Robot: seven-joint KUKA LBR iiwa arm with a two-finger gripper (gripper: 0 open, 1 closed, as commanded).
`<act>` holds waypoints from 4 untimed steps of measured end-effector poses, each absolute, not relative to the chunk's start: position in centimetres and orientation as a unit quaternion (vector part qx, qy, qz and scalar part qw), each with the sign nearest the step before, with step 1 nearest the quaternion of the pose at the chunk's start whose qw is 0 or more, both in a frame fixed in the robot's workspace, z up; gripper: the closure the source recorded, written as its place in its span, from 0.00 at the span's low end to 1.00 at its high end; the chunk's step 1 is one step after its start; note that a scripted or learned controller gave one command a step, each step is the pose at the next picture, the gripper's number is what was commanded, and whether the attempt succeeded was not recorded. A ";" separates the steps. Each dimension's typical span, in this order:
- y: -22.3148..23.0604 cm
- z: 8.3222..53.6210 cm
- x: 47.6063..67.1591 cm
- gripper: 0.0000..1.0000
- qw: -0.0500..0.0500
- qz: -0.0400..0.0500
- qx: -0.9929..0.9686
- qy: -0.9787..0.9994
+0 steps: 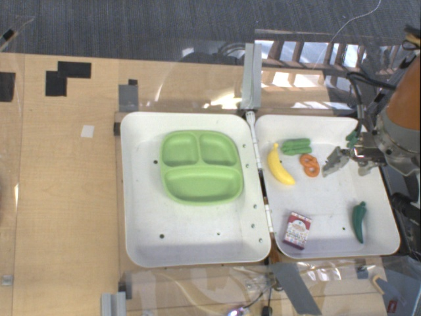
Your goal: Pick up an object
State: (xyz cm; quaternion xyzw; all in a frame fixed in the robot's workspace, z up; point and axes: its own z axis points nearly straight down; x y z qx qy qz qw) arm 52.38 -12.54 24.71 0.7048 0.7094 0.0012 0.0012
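In the right bin [329,124] lie a yellow banana [281,165], a light green pod [296,146], an orange ring-shaped piece [310,166], a dark green pepper [359,222] and a small red and white box [297,230]. My gripper [349,164] hangs over the right part of this bin, just right of the orange piece. It is open, its grey fingers [333,160] spread apart with nothing between them. The pepper lies below it, toward the front right corner.
The left bin [141,242] holds a green three-compartment plate [200,166]. A metal divider [250,84] and the bins' shared rim run between the two bins. Cables and a frame stand behind the right bin.
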 end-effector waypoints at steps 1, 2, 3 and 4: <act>-13.6 16.1 56.9 0.00 0.001 0.001 0.679 0.734; -14.4 9.1 61.7 0.00 0.007 0.004 0.621 0.783; -14.2 10.4 62.0 1.00 0.009 0.007 0.620 0.784; -4.8 18.7 63.3 1.00 0.002 0.002 0.665 0.747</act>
